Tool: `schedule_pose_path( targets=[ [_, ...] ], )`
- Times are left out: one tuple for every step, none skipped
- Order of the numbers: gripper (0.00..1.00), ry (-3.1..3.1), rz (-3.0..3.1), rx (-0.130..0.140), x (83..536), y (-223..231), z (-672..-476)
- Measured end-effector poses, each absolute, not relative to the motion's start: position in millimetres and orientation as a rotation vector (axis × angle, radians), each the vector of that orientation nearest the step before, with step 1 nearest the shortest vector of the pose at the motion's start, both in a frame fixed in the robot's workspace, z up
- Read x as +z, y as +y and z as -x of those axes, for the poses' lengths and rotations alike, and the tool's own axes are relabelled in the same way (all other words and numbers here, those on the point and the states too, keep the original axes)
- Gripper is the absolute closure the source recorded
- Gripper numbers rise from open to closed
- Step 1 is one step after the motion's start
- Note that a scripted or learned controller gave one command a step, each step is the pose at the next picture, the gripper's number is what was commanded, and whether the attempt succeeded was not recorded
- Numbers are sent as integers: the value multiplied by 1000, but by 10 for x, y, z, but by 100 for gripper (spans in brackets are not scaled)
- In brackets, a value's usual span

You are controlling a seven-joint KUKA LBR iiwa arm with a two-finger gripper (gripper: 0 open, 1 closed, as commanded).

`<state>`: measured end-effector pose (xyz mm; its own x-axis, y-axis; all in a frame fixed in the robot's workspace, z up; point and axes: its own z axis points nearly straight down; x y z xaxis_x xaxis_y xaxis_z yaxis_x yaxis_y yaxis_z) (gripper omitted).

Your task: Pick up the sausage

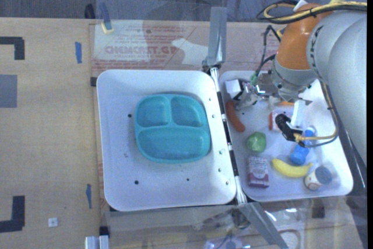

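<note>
While the arm (pixel 326 49) reaches in over the right bin (pixel 341 183), the sausage (pixel 235 116) lies free on that bin's floor, close to its left wall and toward the far left corner, a reddish-brown link running roughly parallel to the wall. The end effector (pixel 252 92) hangs just beyond the sausage's far end, near the bin's far left corner, and nothing can be seen gripped in it; whether it stands wide or narrow I cannot tell from this slanted look down. Nearer the front of the same bin sit a green ball (pixel 256 141), a small dark red packet (pixel 258 172), a banana (pixel 290 168), a blue block (pixel 299 154) and a round grey piece (pixel 317 176) at the front right corner, all apart from the sausage. The left bin (pixel 113 143) holds a teal divided plate (pixel 172 126) at its middle. To do the step well, I judge the end effector should shift a little toward the front, to stand over the sausage's middle rather than its tip, and turn so that it closes across the link's short width, not along its length. The wall is close on the left, so the side nearest it needs room to drop without catching the rim. The descent should run almost to the bin floor, since the link is low and round and could roll or squirt out of a high pinch.
</note>
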<state>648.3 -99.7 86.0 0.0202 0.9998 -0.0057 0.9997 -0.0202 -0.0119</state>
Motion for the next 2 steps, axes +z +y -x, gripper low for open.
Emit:
schedule_pose_path(
  targets=[
    [0, -2211, 2207, 19, 928, -1357, -6548],
    [0, -2250, 2191, 17, 860, -1150, -6504]
  ],
)
